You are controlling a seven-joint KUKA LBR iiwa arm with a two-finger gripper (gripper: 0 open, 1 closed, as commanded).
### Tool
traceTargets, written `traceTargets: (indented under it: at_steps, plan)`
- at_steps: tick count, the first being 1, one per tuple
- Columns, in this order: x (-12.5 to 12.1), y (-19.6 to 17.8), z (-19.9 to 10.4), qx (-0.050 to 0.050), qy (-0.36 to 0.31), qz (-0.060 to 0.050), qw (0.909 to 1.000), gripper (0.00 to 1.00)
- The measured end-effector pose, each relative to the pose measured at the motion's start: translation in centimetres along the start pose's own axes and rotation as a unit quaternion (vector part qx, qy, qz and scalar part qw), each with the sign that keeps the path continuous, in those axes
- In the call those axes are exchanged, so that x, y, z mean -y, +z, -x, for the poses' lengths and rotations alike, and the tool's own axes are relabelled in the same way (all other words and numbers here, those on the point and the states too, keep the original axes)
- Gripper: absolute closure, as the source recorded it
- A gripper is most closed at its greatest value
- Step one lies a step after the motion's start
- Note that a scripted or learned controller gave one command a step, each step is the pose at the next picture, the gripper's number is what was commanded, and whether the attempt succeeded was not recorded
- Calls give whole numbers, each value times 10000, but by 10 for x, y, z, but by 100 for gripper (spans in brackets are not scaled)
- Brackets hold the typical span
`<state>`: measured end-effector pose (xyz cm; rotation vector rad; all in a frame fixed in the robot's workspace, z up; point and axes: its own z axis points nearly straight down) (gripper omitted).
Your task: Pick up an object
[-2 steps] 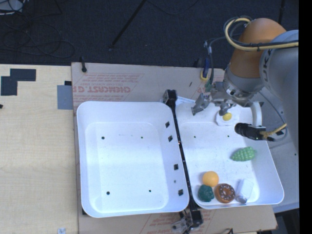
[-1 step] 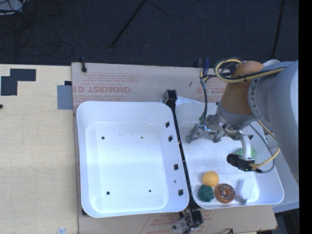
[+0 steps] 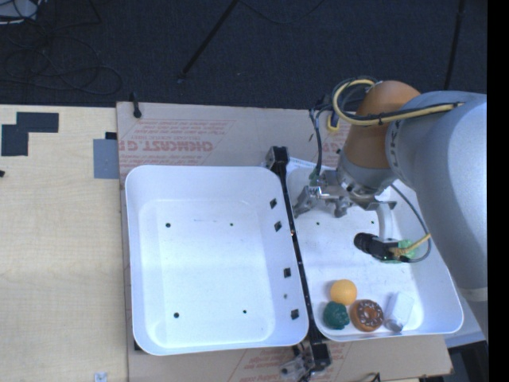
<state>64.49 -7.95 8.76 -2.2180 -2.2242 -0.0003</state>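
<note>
Camera view: the gripper (image 3: 322,200) hovers over the right bin's (image 3: 433,289) far-left corner, seemingly released and grasping nothing; an orange ball (image 3: 343,290), green ball (image 3: 336,316) and donut (image 3: 367,314) cluster at the near edge; it should travel there, then descend centred over one.

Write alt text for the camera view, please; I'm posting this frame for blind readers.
A grey robot arm with an orange band reaches from the right, its gripper above the back of the right white bin. At that bin's front lie an orange ball, a teal object, a brown doughnut-like object and a pale object. The left white bin sits alongside.
</note>
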Motion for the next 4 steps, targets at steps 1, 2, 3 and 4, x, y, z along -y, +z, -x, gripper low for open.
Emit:
traceTargets:
  at_steps: [1, 2, 3, 4]
  plan:
    - [1, 0, 6, 4, 13, -10, 10000, 0]
    - [1, 0, 12, 6, 14, -6, 10000, 0]
    - [1, 0, 12, 5, 11, -7, 10000, 0]
    - [2, 0, 5, 1, 8, -15, 10000, 0]
